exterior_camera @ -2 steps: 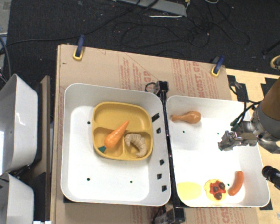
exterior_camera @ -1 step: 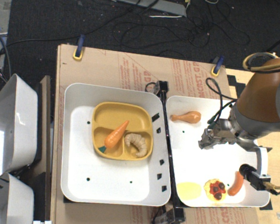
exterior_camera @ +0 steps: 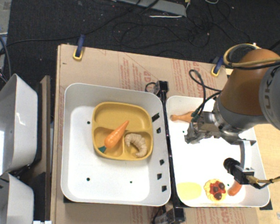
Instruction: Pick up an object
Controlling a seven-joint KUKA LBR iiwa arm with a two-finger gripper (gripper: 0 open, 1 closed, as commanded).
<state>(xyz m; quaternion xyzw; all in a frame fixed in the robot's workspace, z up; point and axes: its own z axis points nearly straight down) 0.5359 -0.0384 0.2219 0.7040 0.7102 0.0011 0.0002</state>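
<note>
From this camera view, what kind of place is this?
Probably a robot test lab: a grey arm reaches over two white bins with toy food, such as a carrot, and loose cables lie on the floor.

Two white bins (exterior_camera: 73, 127), one yellow divided plate (exterior_camera: 125, 113) holding one carrot (exterior_camera: 116, 135) and one shrimp (exterior_camera: 137, 144) (left of the gripper (exterior_camera: 195, 134)).

Bins (exterior_camera: 77, 142): smooth white plastic, slight sheen. Left of the gripper (exterior_camera: 195, 132), yellow tray (exterior_camera: 125, 113): glossy moulded plastic; carrot (exterior_camera: 116, 134) in it smooth, plastic-looking. Surface (exterior_camera: 134, 68): matt brown printed cardboard. Arm shell (exterior_camera: 250, 81) above gripper: glossy orange; gripper dull metal.
</note>
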